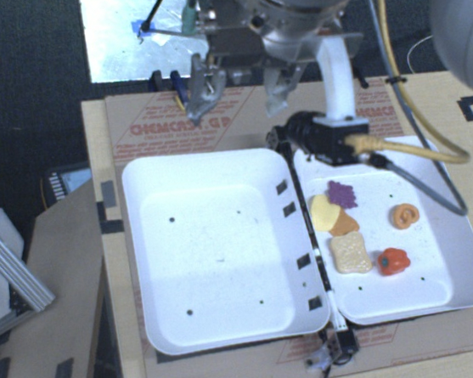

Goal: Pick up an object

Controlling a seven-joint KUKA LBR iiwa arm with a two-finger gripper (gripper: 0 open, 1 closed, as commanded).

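Observation:
My gripper (pixel 240 96) hangs high over the far edge of the bench, above the back rim of the left bin (pixel 145 174). Its two fingers (pixel 201 90) stand wide apart, open, with nothing between them. The right bin (pixel 454 285) holds several small toy foods. Among them are a purple grape bunch (pixel 341 193), a yellow piece (pixel 324 212) and a brown wedge (pixel 344 224). There are also a pale cracker (pixel 351 254), a red pepper (pixel 392 260) and an orange ring (pixel 405 215). All of them lie well below and to the right of the gripper.
A black fitting (pixel 315 136) with a yellow cable (pixel 411 149) sits over the right bin's back left corner. A white post (pixel 337 82) rises behind it. Black clips (pixel 298 236) line the seam between the bins. Cardboard (pixel 151 121) lies under both bins.

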